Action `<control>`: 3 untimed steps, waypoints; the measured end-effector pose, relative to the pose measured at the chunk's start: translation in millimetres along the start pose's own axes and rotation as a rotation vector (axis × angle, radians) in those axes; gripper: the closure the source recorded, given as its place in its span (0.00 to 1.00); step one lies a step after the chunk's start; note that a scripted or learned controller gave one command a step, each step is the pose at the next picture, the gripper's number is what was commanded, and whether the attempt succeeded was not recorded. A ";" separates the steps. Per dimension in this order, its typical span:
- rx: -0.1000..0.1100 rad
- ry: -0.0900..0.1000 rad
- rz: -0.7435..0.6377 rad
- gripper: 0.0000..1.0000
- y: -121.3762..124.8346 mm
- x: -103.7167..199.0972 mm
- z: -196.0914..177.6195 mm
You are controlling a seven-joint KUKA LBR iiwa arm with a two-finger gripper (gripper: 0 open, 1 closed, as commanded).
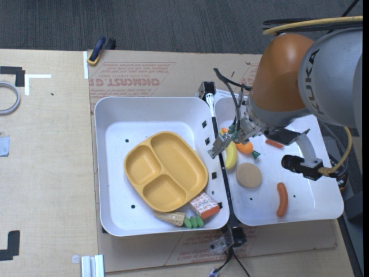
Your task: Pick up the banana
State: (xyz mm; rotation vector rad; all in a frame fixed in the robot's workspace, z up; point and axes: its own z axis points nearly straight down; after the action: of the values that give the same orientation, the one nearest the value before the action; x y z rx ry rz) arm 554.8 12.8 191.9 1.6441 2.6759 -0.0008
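The banana [231, 158] is small and yellow and lies in the right bin [311, 209], close to the wall that divides the two bins. My gripper [226, 141] hangs low over the banana's upper end, at or just above it, with the grey and orange arm [282, 82] covering the bin's back part. The gripper's body hides the banana's top, and I cannot see whether anything is gripped.
An orange carrot-like toy [245, 148] lies right of the banana, with a round beige cookie [249, 175] below it and a sausage [281, 199] further right. The left bin [115, 126] holds a yellow divided plate [166, 171] and small food toys [203, 206] at its front.
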 end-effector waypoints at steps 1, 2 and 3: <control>-0.001 0.000 -0.219 0.00 4.5 -5.3 -0.4; 0.000 0.001 -0.336 0.00 -15.3 15.9 -0.4; -0.002 -0.001 -0.800 0.00 19.4 25.1 -0.4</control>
State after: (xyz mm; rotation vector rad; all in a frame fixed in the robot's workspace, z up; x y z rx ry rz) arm 560.8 43.9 192.2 0.4716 3.1034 0.0007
